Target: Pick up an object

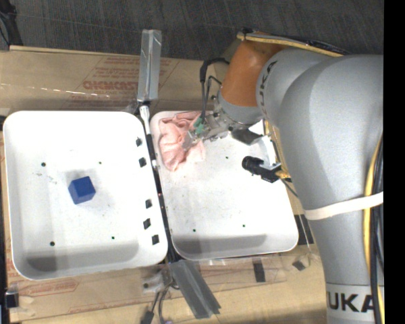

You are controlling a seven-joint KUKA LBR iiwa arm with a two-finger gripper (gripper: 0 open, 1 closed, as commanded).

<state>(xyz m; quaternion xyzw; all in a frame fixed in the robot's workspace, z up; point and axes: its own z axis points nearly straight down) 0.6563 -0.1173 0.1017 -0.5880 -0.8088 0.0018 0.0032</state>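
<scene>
1. Pink cloth (pixel 177 142) lies bunched in the far left corner of the right bin (pixel 270 238), just past the divider; a blue cube (pixel 82 189) sits in the left bin (pixel 27 248)
2. Gripper (pixel 201 130) presses at the cloth's right edge, likely going for a fold
3. Its tips are lost among cloth and wrist, so I cannot tell how wide it is or whether it has hold

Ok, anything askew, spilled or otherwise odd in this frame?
Nothing spilled or damaged. The pink cloth lies crumpled in the right bin's far left corner, with the gripper at its edge. The blue cube sits alone in the left bin.
</scene>
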